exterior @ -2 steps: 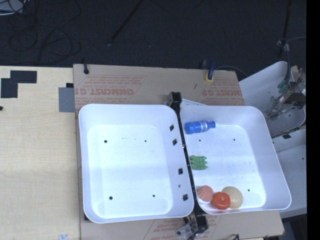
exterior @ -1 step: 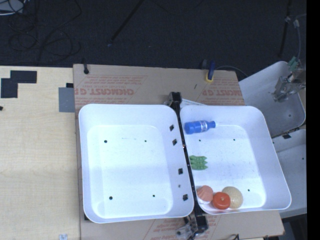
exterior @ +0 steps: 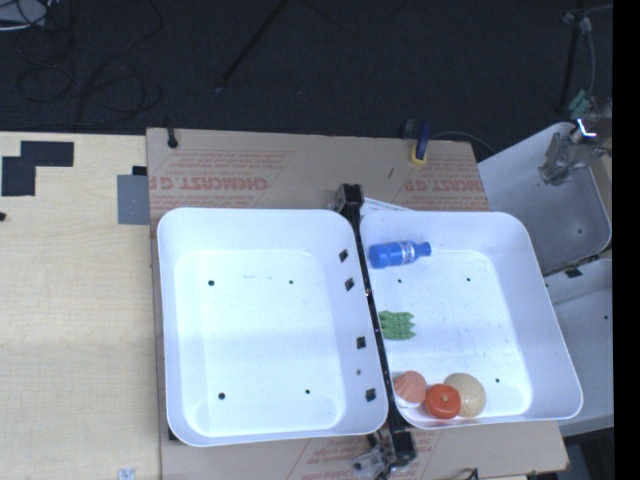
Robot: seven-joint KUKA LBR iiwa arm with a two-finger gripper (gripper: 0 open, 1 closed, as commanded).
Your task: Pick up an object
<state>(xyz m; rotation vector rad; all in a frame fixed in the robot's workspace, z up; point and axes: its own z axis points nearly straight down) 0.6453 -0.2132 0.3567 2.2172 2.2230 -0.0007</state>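
Observation:
The right bin (exterior: 520, 308) holds several small objects. A blue bottle (exterior: 398, 254) with a white cap end lies on its side near the bin's far left corner. A small green ridged piece (exterior: 397, 325) rests against the left wall, about halfway down. In the near left corner three items crowd together: a salmon-pink piece (exterior: 408, 386), a red round object (exterior: 442, 401) and a tan round object (exterior: 467, 393). They touch one another.
The left bin (exterior: 260, 338) sits beside the right one, with a black clip strip (exterior: 362, 308) along the shared wall. Both rest on brown cardboard (exterior: 250, 173). A grey metal plate (exterior: 565, 203) with a fitting lies at the right, and a small clamp (exterior: 421, 148) at the back.

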